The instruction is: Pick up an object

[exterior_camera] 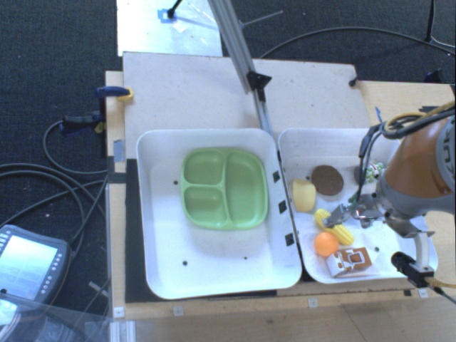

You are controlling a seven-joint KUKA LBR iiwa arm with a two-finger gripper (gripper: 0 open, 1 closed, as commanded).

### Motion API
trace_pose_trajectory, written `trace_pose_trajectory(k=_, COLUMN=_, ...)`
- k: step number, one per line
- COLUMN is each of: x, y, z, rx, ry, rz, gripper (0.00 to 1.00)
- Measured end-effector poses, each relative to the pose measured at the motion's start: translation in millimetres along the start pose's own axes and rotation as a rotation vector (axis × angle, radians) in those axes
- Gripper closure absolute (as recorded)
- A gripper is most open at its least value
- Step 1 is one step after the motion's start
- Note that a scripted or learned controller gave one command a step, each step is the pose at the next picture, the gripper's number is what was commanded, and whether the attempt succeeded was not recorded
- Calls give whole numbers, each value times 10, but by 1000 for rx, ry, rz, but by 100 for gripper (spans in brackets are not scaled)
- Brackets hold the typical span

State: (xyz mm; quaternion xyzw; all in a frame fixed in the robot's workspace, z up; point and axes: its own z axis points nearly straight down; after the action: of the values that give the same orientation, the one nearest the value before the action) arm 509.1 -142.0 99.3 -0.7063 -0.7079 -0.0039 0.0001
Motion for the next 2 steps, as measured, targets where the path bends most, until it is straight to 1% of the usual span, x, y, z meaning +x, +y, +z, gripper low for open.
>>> trace_pose_trajectory(k=1, x=-15, y=23, z=-142, rx=-8, ry=-5, rz=0, gripper=100)
trace_pose_trajectory(k=2, x=-3, y=53, z=-786, rx=-3, ry=-8, rz=-4, gripper=100)
